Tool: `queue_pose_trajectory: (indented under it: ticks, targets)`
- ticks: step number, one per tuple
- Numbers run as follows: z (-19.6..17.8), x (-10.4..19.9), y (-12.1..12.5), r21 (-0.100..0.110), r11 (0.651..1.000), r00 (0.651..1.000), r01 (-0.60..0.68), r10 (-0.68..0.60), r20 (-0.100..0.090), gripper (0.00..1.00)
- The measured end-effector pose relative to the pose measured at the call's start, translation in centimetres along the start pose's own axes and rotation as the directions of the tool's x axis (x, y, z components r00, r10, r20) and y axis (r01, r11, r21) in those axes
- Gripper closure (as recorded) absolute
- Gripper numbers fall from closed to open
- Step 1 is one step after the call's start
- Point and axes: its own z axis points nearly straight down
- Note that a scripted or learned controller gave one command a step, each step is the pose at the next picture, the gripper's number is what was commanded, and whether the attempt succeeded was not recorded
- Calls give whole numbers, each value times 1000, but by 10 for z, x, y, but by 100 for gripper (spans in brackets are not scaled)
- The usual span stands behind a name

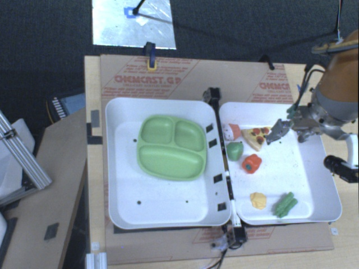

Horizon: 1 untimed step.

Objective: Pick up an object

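The right bin (pixel 322 172) holds several toy foods. A pizza slice (pixel 256 137) lies near its back left, with a red and white piece (pixel 230 131) beside it. A green pepper (pixel 234 150) and a red pepper (pixel 252 163) sit just in front of them. A yellow piece (pixel 258 200) and a green pod (pixel 285 204) lie near the front wall. My gripper (pixel 277 132) hangs over the back of the right bin, just right of the pizza slice, and I see nothing held in it.
The left bin (pixel 120 195) bears a green divided plate (pixel 171 147). A black divider with clips (pixel 220 150) runs between the bins. The grey and orange arm (pixel 339 88) comes in over the right bin's far right corner.
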Motion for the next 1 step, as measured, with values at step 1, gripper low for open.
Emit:
queue_pose_trajectory:
  ticks: [1]
  targets:
    - [-5,0,2,-10,1000,1000,2,-2,2,0]
